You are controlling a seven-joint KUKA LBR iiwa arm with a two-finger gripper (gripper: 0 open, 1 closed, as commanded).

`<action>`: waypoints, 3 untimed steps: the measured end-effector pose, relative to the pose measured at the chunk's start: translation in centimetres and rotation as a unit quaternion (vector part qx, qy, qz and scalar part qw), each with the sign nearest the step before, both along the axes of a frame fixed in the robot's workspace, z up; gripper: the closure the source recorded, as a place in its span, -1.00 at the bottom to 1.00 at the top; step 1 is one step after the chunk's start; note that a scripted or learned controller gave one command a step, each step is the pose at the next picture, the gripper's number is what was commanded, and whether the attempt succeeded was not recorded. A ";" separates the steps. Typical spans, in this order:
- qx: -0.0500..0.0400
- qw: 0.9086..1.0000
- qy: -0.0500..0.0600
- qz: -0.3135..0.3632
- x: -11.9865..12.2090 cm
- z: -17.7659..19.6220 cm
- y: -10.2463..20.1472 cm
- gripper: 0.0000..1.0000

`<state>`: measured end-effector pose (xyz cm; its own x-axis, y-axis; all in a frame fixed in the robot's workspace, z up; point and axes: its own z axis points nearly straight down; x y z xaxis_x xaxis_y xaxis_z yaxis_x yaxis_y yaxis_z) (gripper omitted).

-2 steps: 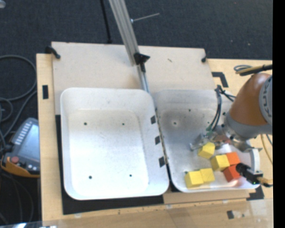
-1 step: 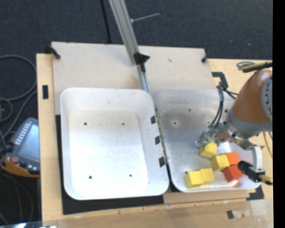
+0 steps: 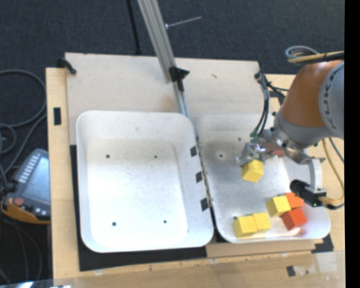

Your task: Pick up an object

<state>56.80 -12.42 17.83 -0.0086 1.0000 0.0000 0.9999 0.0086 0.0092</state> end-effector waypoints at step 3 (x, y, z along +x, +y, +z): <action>0.000 1.000 -0.001 -0.001 3.3 4.1 6.0 -1.00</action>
